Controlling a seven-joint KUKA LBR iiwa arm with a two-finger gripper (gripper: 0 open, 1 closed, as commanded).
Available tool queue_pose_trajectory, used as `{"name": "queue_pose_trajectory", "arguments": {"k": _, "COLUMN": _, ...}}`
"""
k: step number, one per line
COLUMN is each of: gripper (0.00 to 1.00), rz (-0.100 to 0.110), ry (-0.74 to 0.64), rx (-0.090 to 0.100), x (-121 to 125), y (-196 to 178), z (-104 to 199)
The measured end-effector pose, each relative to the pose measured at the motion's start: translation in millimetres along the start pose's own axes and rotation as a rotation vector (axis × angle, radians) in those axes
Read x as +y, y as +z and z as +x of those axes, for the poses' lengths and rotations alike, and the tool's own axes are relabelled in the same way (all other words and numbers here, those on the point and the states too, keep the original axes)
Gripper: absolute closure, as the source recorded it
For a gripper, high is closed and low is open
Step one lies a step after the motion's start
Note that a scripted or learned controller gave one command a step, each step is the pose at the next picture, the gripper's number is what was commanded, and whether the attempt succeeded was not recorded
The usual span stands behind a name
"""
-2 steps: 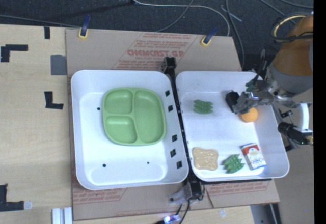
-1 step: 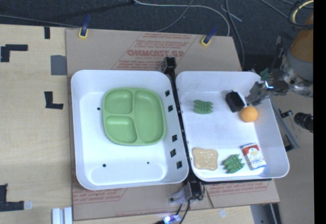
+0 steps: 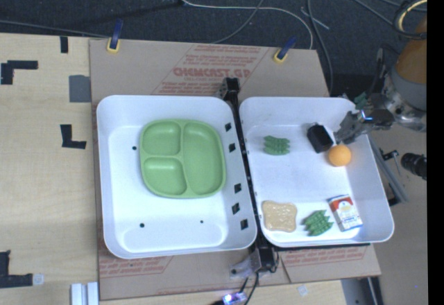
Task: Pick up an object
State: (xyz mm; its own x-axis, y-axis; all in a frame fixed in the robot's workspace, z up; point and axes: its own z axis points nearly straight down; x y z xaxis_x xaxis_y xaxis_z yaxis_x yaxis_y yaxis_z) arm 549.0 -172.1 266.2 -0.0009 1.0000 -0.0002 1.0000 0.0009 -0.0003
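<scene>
Small round orange ball [image 3: 339, 156] sits in my right white bin [image 3: 374, 179], just below my hand [image 3: 345, 132], whose grip I cannot tell.

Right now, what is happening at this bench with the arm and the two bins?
The arm reaches in from the right, and its gripper sits over the right bin, near the far right corner. It is close to a black block and an orange ball, but holds nothing that can be seen. The same bin also holds two green pieces, a toast slice and a small carton. The left bin holds a green divided plate.
</scene>
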Motion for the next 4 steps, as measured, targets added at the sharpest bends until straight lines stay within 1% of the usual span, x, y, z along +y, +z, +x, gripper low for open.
{"name": "queue_pose_trajectory", "arguments": {"k": 1, "gripper": 1.00, "rz": 0.001, "ry": -0.005, "rx": 0.001, "x": 8, "y": 16, "z": 58}}
{"name": "queue_pose_trajectory", "arguments": {"k": 2, "gripper": 1.00, "rz": 0.002, "ry": -0.002, "rx": -0.001, "x": 16, "y": 31, "z": 109}}
{"name": "queue_pose_trajectory", "arguments": {"k": 3, "gripper": 1.00, "rz": 0.001, "ry": -0.006, "rx": 0.000, "x": 27, "y": 34, "z": 172}}
{"name": "queue_pose_trajectory", "arguments": {"k": 4, "gripper": 1.00, "rz": 0.001, "ry": -0.006, "rx": 0.001, "x": 31, "y": 33, "z": 220}}
